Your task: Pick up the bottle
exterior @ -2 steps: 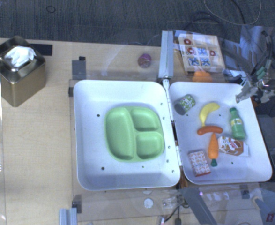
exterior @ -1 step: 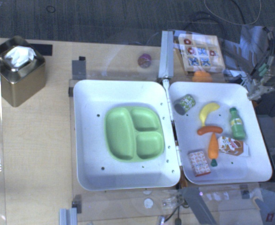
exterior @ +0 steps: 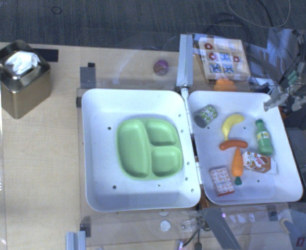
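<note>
Bottle [exterior: 263, 137] lies in right bin [exterior: 293, 191]; claw [exterior: 278, 99] blurred.

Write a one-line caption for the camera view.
Green bottle lies in the right bin among toy foods; green divided tray sits in the left bin.

Robotics lab test cell, not a home or shop. Evidence: pale wood tabletop [exterior: 38, 181] with two shallow white bins [exterior: 98, 194] fixed side by side, metal brackets [exterior: 88, 77] and an aluminium rail [exterior: 184, 61] clamping them in place. Contents are test props: green divided tray [exterior: 148, 147], toy banana [exterior: 232, 124], small green bottle [exterior: 263, 137], toy carrot [exterior: 237, 164], can [exterior: 206, 114]. Loose cable [exterior: 257, 7] trails over dark carpet [exterior: 116, 9] behind. Robot hardware sits at the right edge [exterior: 293, 95]. Tissue box [exterior: 20, 79] on the left corner.
</note>
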Robot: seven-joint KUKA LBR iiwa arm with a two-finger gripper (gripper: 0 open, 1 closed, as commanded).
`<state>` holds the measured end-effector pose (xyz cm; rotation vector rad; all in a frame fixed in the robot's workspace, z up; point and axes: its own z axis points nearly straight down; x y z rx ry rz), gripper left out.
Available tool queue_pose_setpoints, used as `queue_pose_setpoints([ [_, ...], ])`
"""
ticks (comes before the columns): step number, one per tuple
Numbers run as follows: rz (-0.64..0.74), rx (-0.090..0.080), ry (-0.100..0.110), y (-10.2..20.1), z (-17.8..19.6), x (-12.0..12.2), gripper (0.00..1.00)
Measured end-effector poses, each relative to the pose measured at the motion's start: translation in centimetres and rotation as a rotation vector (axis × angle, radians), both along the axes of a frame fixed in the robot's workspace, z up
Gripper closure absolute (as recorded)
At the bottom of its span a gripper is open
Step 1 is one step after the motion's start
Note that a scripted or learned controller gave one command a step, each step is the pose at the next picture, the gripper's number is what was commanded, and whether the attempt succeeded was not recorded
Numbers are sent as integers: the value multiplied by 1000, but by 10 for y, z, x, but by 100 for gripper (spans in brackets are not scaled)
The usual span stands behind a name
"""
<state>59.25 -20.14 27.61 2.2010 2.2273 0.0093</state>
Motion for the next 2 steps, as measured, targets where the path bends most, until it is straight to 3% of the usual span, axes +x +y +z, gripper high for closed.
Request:
queue_pose_setpoints([
  [1,-108,3,9,-2,-127,14,0],
  [2,-74,2,3,3,-188,10,0],
])
